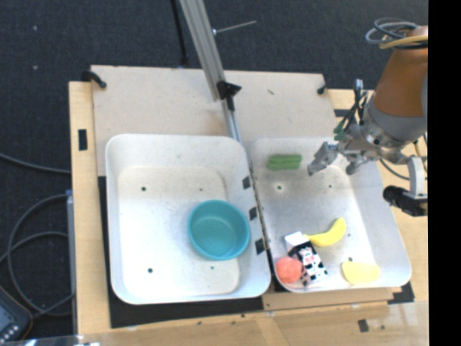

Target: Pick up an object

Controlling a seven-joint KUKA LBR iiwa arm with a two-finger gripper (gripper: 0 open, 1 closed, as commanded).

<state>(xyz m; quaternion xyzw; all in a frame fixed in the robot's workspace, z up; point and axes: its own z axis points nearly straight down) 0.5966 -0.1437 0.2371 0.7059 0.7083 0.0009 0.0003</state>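
In the right bin (374, 215) a green block (284, 162) lies near the far edge. Toward the near edge are a yellow banana (328, 233), a flat yellow piece (359, 271), an orange-red ball (289, 268) and a black-and-white spotted toy (310, 263) with a white piece (295, 239) beside it. My gripper (336, 163) hangs over the bin's far right part, just right of the green block and apart from it. It is open, with nothing between its fingers.
A blue bowl (218, 229) sits in the left bin (144, 171), close to the wall between the bins. A slanted metal pole (209, 49) rises from behind that wall. Cables (400, 186) trail off the arm at the right.
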